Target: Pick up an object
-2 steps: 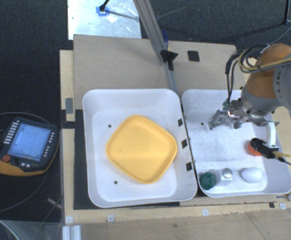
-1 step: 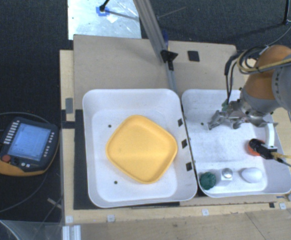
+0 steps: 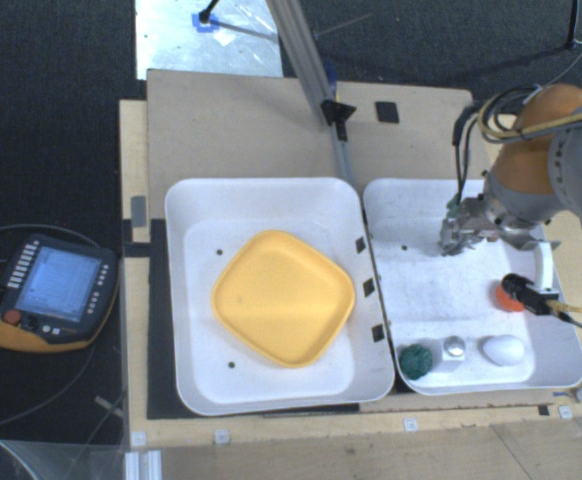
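Pincer (image 3: pixel 458 236) sits low in the right bin (image 3: pixel 411 298); can't tell its opening, nothing visibly held. Egg (image 3: pixel 502 349), ball (image 3: pixel 417 359) and cap (image 3: pixel 454 347) line the bin's near wall, well clear. Descending here likely grabs bare floor.

Yellow square plate (image 3: pixel 283 295) flat in the left bin, dark green ball (image 3: pixel 416 359), small grey, perhaps metal, piece (image 3: pixel 454 347), white egg-shaped object (image 3: pixel 502 349) along the right bin's near edge
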Robot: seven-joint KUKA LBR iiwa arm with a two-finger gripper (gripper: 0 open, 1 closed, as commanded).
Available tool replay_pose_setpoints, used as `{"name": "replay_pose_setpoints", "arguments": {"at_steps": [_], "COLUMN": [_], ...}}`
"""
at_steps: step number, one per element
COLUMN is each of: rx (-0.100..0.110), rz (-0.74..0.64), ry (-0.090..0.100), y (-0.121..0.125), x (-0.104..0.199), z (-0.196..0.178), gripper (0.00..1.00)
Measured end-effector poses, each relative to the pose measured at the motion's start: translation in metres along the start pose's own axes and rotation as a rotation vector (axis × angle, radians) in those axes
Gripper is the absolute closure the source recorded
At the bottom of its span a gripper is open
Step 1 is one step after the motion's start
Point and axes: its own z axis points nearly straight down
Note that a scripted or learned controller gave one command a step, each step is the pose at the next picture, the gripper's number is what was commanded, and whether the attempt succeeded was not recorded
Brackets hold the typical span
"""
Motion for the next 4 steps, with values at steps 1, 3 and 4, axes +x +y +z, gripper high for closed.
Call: {"name": "replay_pose_setpoints", "arguments": {"at_steps": [1,3,4], "rx": [-0.002,-0.003,0.001], "rz": [0.0,-0.002,-0.005], "ry": [0.0,0.0,0.002], "y": [-0.009,-0.002,0.009], "x": [0.002,0.013,0.065], "z": [-0.054,-0.163,-0.169], "gripper": [1.0,1.0,1.0]}}
